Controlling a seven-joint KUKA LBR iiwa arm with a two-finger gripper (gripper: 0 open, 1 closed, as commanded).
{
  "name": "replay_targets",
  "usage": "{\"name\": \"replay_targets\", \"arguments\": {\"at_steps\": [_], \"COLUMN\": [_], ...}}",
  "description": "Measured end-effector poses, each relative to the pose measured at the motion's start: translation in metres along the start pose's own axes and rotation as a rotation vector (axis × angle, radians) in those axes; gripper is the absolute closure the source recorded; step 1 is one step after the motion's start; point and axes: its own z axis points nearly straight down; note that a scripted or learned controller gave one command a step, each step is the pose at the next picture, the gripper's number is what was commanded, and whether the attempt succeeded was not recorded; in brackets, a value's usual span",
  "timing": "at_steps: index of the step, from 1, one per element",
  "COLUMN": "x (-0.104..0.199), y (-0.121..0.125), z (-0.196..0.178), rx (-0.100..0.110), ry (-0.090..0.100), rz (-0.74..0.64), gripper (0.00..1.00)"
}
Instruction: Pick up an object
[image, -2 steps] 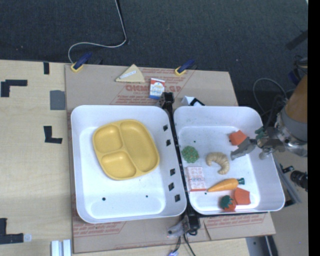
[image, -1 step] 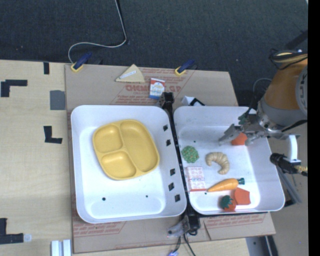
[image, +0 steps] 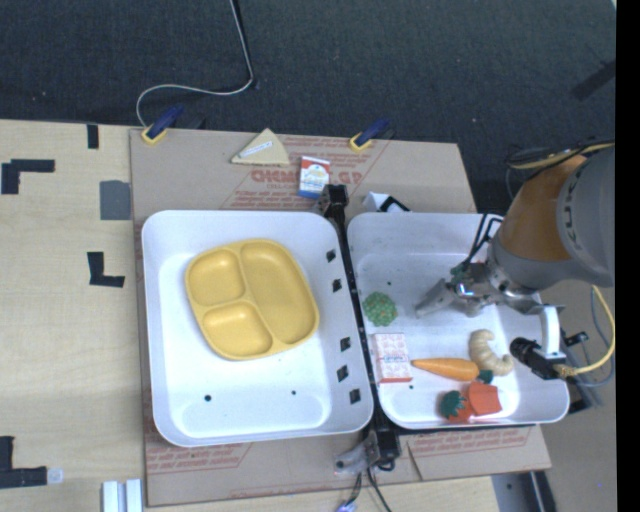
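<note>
My gripper (image: 441, 296) hangs over the middle of the right bin (image: 420, 240), with the grey arm and its orange band (image: 535, 215) coming in from the right. A green, broccoli-like piece (image: 380, 307) lies just left of the gripper, apart from it. Nearer the front are a red-and-white packet (image: 391, 357), an orange carrot (image: 447, 368) and a cream, lumpy piece (image: 488, 350). A red and green toy (image: 472, 401) rests at the bin's front edge. Nothing shows in the gripper.
A yellow divided plate (image: 251, 297) lies in the left bin (image: 175, 400). Behind the bins, on the cardboard, are a tan wedge (image: 263, 150) and a small red-and-white box (image: 314, 177). A black divider (image: 345, 290) runs between the bins.
</note>
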Motion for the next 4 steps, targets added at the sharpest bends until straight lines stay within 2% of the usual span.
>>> {"name": "replay_targets", "arguments": {"at_steps": [1, 2, 3, 4], "x": [-0.03, -0.031, -0.035, -0.035], "y": [-0.028, -0.027, 0.004, 0.004], "z": [0.0, -0.01, -0.099, -0.098], "rx": [0.002, 0.0, 0.008, 0.01], "ry": [-0.001, -0.004, 0.0, 0.001], "rz": [0.001, 0.002, 0.002, 0.002], "gripper": [0.0, 1.0, 1.0, 0.0]}}
